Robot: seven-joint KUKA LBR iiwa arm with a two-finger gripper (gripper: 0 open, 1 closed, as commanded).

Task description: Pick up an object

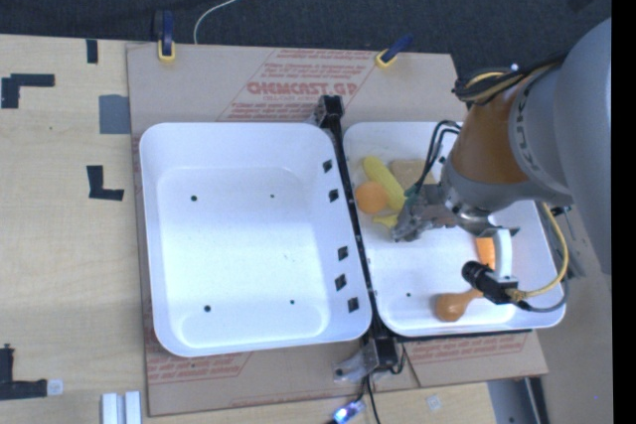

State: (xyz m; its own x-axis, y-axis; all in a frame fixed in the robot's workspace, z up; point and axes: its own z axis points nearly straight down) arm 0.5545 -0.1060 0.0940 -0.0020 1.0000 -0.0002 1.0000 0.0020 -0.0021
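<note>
Two shallow white bins are seen side by side on the table [60, 213], over a sheet of brown cardboard [288, 79]. The left bin [238, 243] has nothing lying on its floor. The right bin [417, 318] carries the objects: an orange ball [372, 199] close to the dividing wall, a yellow banana-like piece [385, 179] touching it at the far side, a pale beige item [405, 171] just beyond that, an orange object with a rounded end [449, 306] near the front rim, and a small orange-and-white piece [487, 249] partly hidden under the arm.

The arm [517, 144] is reached in from the right, and the gripper [407, 226] is lowered into the right bin, just beside the orange ball and the yellow piece. Whether its fingers are spread or closed cannot be told, since they appear as a dark blur seen from above. Nothing is seen between them.

As far as can be judged, the approach has been made and the grasp itself is not yet shown as done. The orange ball or the yellow piece is judged the likely target, being nearest. Closing on an object and lifting it clear of the bin are still left.
</note>
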